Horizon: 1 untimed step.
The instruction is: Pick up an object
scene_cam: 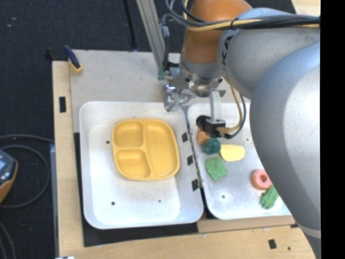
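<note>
My gripper [172, 99] hangs over the far rim where the two white bins meet, above and left of the toys. In the right bin [237, 212] lie an orange piece [202, 137], a dark green ball [212, 145], a yellow piece [232, 153], a green leafy piece [216, 169], a pink doughnut [261, 179] and a bright green piece [269, 197]. The orange piece is partly hidden by the robot's own hardware. Nothing is visibly in the gripper.
A yellow divided plate [145, 148] lies in the left bin [97, 198]. A metal post [151, 28] slants up behind the bins. The grey arm covers the right bin's far right part. A blue and yellow clamp [72, 58] sits at the bench's far left corner.
</note>
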Motion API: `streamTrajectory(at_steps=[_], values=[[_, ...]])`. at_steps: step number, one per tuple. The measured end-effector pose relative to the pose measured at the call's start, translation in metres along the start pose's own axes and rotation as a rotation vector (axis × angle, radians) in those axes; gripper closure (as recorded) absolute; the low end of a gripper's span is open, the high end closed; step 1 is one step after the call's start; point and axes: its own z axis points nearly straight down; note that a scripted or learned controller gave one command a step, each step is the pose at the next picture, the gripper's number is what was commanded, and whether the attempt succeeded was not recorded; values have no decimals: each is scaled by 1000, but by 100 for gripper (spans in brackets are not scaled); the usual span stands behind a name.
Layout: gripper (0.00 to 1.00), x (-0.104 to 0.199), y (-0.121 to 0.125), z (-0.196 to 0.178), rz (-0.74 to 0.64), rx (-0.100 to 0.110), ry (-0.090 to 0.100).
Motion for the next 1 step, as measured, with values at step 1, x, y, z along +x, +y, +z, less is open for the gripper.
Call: streamTrajectory(at_steps=[1], values=[[0, -3, -1, 0, 4, 3, -2]])
